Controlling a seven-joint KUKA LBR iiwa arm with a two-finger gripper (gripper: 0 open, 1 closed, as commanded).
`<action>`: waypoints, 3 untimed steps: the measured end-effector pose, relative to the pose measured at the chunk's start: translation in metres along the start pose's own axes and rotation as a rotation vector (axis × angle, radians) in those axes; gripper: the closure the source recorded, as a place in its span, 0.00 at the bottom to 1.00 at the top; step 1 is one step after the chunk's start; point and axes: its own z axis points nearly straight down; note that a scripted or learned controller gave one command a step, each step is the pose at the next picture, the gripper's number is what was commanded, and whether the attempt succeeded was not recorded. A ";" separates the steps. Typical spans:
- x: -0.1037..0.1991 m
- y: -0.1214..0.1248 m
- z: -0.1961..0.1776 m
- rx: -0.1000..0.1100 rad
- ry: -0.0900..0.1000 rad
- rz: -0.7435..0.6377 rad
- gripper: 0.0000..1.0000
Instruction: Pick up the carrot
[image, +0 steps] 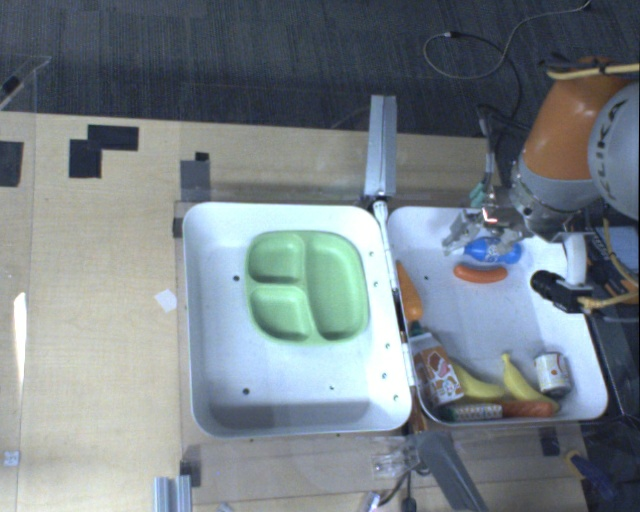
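Note:
The carrot (407, 292) is a slim orange piece lying lengthwise against the left wall of the right bin (570, 330), its dark end pointing toward the front. My gripper (486, 234) hovers at the back of that bin, well to the right of the carrot and farther back. It looks open, with nothing seen between its fingers. Directly beneath it lie a blue object (494, 252) and a flat orange oval (481, 272).
At the right bin's front edge lie a small printed carton (436, 373), two bananas (500, 382), a tin can (551, 373) and a red-orange stick (525, 408). The left bin (215, 300) holds a green divided plate (306, 285). A metal divider (381, 150) stands between the bins.

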 end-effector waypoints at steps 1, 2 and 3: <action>-0.007 -0.038 0.104 -0.008 0.000 0.126 0.00; -0.005 -0.035 0.092 -0.014 0.002 0.125 1.00; -0.055 -0.029 -0.073 -0.004 -0.002 0.085 1.00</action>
